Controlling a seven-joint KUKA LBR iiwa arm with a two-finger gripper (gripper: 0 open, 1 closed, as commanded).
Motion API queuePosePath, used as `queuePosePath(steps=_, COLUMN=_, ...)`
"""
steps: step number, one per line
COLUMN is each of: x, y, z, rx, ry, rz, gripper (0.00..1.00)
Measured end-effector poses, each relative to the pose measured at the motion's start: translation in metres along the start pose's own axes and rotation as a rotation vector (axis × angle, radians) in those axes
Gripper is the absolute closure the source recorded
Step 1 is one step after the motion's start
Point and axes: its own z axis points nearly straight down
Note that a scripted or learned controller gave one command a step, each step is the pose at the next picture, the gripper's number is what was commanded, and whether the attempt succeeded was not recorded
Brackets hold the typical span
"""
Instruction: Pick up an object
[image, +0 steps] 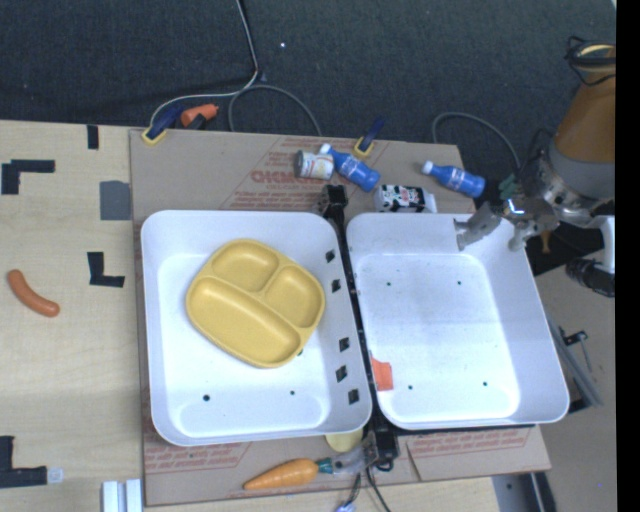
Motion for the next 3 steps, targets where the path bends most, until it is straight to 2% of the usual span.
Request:
queuePosePath(steps=1, x=-0.014, y=-0.032, z=0.153, rx=0.005, ry=-0.001, rz=0.002, gripper=0.0)
queuePosePath(steps=2, x=0.084, y=-0.029, z=0.15, rx=-0.008, ry=-0.002, rz=-0.007, gripper=0.0)
queuePosePath(steps=3, x=0.096, y=0.053, z=0.151, rx=-0.008, ry=-0.001, rz=-0.004, gripper=0.0)
